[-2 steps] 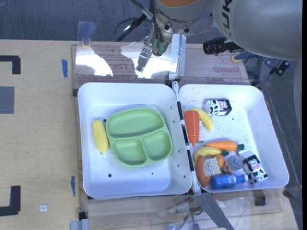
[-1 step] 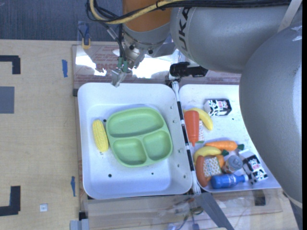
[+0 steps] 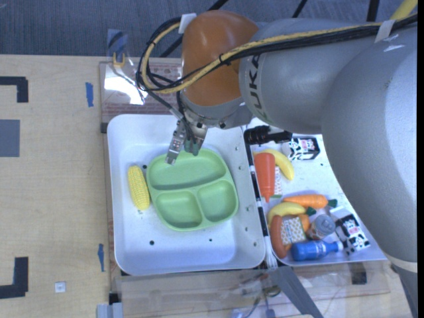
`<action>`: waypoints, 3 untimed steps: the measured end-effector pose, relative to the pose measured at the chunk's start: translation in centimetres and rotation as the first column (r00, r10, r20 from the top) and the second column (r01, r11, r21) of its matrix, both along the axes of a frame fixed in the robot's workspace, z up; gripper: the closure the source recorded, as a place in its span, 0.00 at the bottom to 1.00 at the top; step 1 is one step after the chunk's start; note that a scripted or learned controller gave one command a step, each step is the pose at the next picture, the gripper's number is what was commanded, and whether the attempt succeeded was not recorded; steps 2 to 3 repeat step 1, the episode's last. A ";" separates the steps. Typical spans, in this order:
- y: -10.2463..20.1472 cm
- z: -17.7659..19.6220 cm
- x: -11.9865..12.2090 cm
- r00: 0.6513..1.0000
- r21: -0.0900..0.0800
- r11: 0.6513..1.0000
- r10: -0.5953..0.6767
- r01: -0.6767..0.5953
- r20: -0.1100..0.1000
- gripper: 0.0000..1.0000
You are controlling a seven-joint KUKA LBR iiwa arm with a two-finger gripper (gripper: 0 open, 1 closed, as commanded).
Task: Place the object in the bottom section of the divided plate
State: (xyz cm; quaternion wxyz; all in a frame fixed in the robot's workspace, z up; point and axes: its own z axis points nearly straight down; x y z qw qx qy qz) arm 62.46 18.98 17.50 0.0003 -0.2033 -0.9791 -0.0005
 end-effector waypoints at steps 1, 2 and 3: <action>-1.2 9.4 -3.5 0.975 0.000 0.975 -0.224 0.224 0.003 1.00; -1.2 9.4 -3.5 0.975 0.000 0.975 -0.224 0.224 0.003 1.00; -1.2 9.4 -3.5 0.975 0.000 0.975 -0.224 0.224 0.003 1.00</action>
